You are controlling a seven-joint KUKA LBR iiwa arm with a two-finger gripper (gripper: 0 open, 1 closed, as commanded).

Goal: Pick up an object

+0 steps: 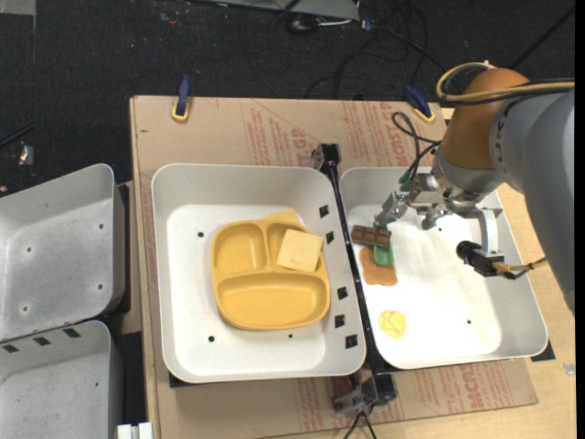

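Observation:
My gripper hangs over the upper part of the right bin, its metal fingers spread apart with nothing between them. Just left and below it lie a small brown block, a green piece and an orange flat piece, clustered near the bin's left wall. A small yellow object rests lower in the same bin. In the left bin sits a yellow divided plate with a pale yellow block on its upper right compartment.
A black divider strip runs between the two bins. A black cable connector hangs from the arm over the right bin's right side. Blue clamps hold the cardboard at the back. Spare white bin lids lie at the left.

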